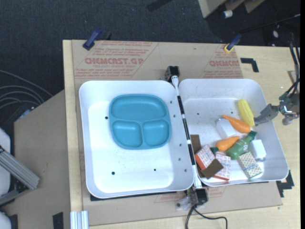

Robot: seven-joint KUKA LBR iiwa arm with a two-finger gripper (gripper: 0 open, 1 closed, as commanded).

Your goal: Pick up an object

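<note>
The right bin (205, 101) holds a heap of small things: a yellow corn cob (246, 111), an orange carrot (237, 123), a second carrot (228, 143), a green bottle (240, 146) and several small patterned boxes (249, 165). My gripper (275, 115) reaches in at the right edge, over that bin's right rim, just right of the corn and the upper carrot. It looks open, with nothing between its fingers. One grey finger (265, 114) points down-left toward the carrot.
A blue divided plate (139, 120) lies in the left bin (90, 142). A red-and-white box (205, 156) and a brown piece (212, 168) sit at the right bin's front left. Bare bin floor shows behind the heap.
</note>
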